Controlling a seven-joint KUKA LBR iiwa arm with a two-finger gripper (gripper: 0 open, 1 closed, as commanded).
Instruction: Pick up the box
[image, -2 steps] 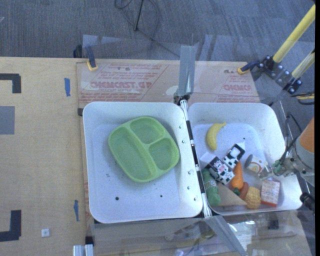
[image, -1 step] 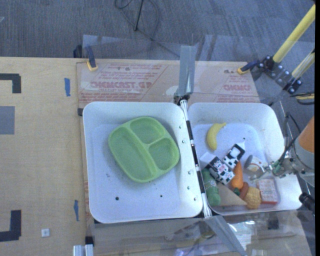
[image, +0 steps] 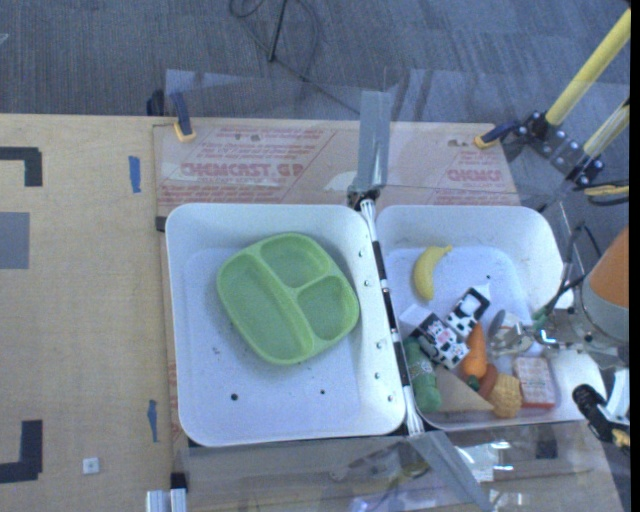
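Looking down from the fixed camera on two white bins on the table (image: 80, 300). Holding a green divided plate (image: 288, 297) in the left bin (image: 190, 400); crowded in the right bin (image: 530, 235) with a banana (image: 430, 270), a carrot (image: 477, 350), a green bottle (image: 422, 378), a yellow knobbly piece (image: 506, 396) and a pink packet (image: 535, 381).

Taking the black-and-white box (image: 455, 325) as the likeliest target: lying tilted near the middle of the right bin, just beside the carrot and below the banana. Could equally mean the pink packet, flat near the bin's right wall.

Reaching in from the right with the arm (image: 610, 290), its tool (image: 515, 338) low over the clutter between carrot and pink packet. Cannot tell how far open the tool is, nor see anything held in it.

To do this step well: line up across the narrow faces of the box, not its long side. Come down clear of the carrot, since pinching both would probably spoil the grip. Close on the box's middle, lift straight up, and check that nothing else comes along.

Reading the print: red lettering on the cardboard (image: 250, 165) behind the bins, roughly "CHEMCAST GP", repeated to the right but partly covered. Nothing legible on the box or the pink packet; too small.
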